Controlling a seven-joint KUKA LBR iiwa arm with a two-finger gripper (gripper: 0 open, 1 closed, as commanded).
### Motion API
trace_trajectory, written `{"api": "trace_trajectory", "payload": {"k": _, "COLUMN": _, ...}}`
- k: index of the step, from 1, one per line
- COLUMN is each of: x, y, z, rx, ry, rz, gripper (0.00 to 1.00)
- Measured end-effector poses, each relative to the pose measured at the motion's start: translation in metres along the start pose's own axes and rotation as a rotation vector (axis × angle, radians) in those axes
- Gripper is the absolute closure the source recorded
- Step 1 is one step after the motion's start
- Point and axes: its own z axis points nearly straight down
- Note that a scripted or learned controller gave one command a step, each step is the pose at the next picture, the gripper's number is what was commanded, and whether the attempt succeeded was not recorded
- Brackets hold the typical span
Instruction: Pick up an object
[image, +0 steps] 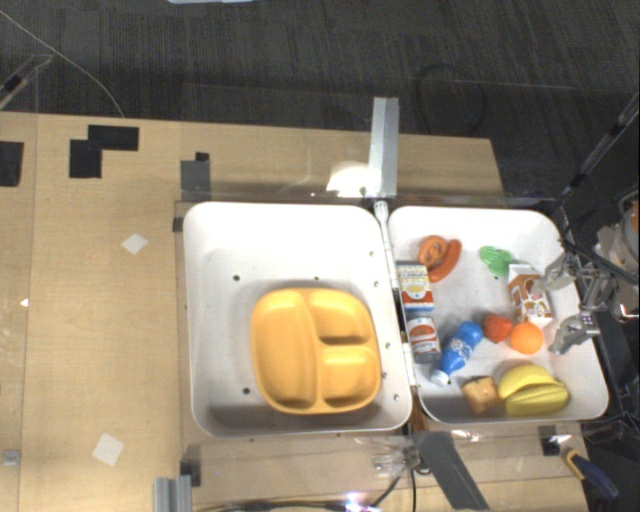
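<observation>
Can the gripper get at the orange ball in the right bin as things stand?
Probably yes: the orange ball lies exposed near the gripper, nothing on top, though a small carton and a red piece crowd it.

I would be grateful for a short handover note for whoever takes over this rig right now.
Gripper: at the right edge of the right bin, fingers open, holding nothing.
Right bin: pretzel, green toy, two small cartons along the left wall, blue bottle, carton, red ball, orange, bananas, brown block.
Left bin: yellow divided tray.
Done: nothing lifted.
Left: choose an object, close on it, raise it. The orange and carton lie nearest the gripper.
</observation>
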Motion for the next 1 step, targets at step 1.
{"api": "trace_trajectory", "payload": {"k": 1, "x": -0.0104, "y": -0.0054, "z": 0.1297, "rx": 0.003, "ry": -0.009, "rz": 0.113, "gripper": 0.0}}
